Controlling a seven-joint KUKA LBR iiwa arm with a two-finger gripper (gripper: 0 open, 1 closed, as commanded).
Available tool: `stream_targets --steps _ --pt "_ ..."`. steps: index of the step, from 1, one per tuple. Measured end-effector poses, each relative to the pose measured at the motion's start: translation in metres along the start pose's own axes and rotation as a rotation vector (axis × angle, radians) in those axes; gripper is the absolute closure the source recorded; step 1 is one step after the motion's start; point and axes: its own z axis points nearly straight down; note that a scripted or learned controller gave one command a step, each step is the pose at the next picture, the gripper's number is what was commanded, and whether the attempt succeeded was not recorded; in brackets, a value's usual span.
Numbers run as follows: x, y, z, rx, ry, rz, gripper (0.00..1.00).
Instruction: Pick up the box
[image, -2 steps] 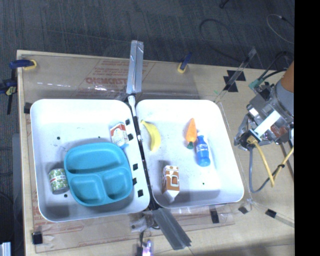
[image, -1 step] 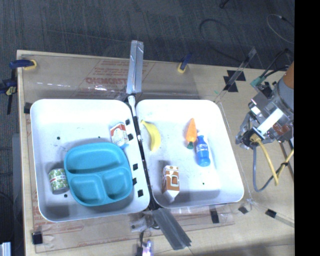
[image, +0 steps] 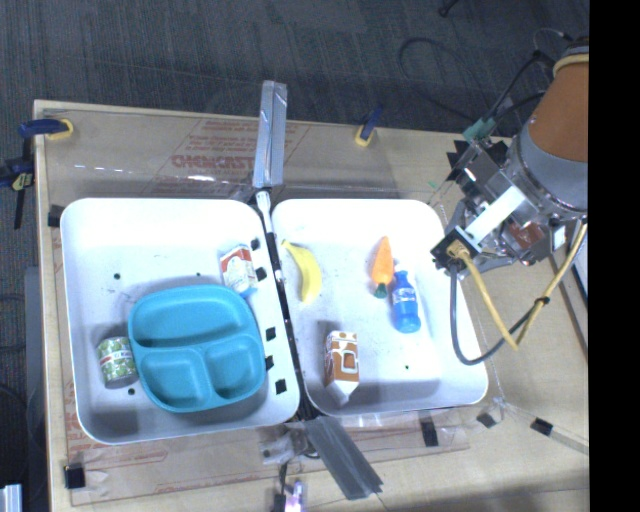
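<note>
An orange and white carton box (image: 341, 362) lies in the right bin (image: 440, 375), near its front edge. A smaller red and white carton (image: 237, 267) leans against the right wall of the left bin (image: 90, 225). My gripper (image: 515, 232) hangs beyond the right bin's right rim, outside the bin and well away from both cartons. Nothing shows in its grasp.
The right bin also holds a banana (image: 304, 270), an orange carrot (image: 381, 264) and a blue bottle (image: 404, 303). In the left bin sit a blue divided tray (image: 196, 346) and a green can (image: 115, 361). A metal divider (image: 272, 200) runs between the bins.
</note>
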Motion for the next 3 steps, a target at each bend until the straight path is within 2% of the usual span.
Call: stream_targets --steps 1,2,3 --pt "0.001 -0.001 -0.009 0.003 -0.003 -0.009 1.00" --pt "-0.014 0.024 -0.005 0.000 -0.001 0.280 1.00" --pt "0.021 0.055 0.076 0.003 -0.005 -0.205 1.00"
